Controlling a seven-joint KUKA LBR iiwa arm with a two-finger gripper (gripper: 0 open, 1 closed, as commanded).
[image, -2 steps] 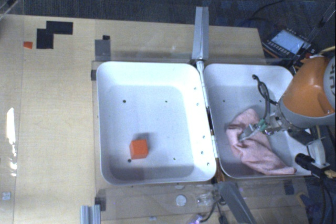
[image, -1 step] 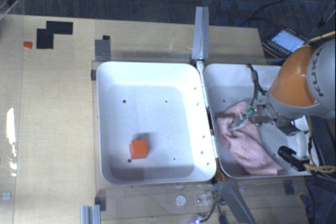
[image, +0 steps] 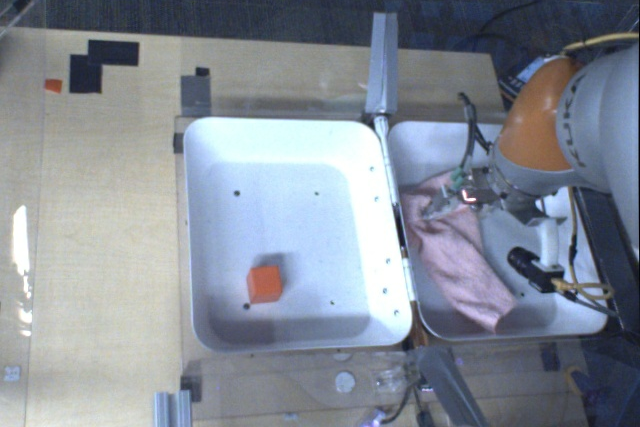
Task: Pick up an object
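Note:
A small orange block (image: 265,284) lies in the left white bin (image: 210,215), toward its front left. A crumpled pink cloth (image: 460,260) fills the left half of the right white bin (image: 425,147). My gripper (image: 447,201) is down at the cloth's upper edge, low in the right bin, and looks to be touching the fabric. The grey arm with its orange band (image: 535,130) reaches in from the right and hides the bin's right side.
A grey metal post (image: 381,65) stands at the back between the two bins. Black shapes (image: 98,63) and a small orange marker (image: 52,86) sit on the wooden bench at far left. Cables lie behind the right bin.

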